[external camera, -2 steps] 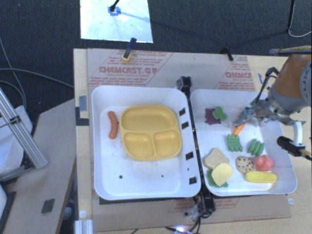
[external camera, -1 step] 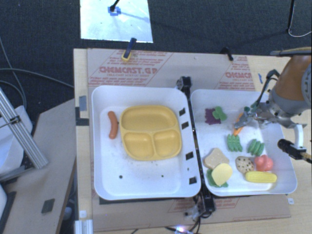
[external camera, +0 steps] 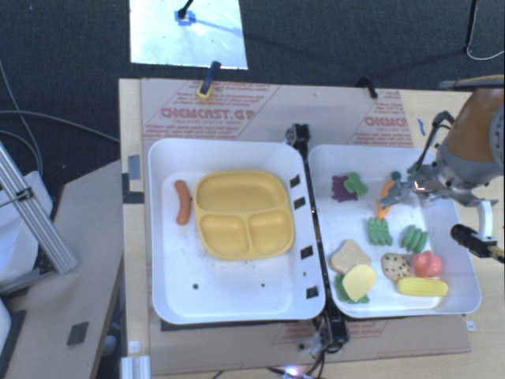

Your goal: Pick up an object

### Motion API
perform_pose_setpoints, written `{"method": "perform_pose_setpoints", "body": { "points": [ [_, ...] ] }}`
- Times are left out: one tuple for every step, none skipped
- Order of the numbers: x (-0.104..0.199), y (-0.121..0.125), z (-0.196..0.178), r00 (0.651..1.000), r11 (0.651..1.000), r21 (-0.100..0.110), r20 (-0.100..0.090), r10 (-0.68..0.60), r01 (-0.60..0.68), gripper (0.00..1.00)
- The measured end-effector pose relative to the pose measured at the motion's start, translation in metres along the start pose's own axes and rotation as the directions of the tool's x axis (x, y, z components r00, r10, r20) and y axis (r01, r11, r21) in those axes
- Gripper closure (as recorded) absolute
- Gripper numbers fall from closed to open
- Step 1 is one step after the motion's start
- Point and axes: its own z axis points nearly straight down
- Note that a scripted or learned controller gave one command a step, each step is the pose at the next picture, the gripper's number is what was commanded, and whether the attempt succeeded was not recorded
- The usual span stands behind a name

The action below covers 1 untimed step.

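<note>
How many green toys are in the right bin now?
4, possibly more hidden: one beside the purple piece at the top, two bean bunches mid-bin, and a leaf under the yellow slice at the front. The arm may hide others.

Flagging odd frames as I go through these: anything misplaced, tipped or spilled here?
Nothing spilled or damaged. One mild oddity: the hot dog lies on the left bin floor beside the yellow divided plate, not on it. The other toy foods sit loose in the right bin.
</note>
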Motion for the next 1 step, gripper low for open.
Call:
{"method": "perform_pose_setpoints", "body": {
  "points": [
    [0.0000,0.0146,-0.0355,1.000,1.000,-0.004,0.001,-0.003,0.003,0.00]
  ]
}}
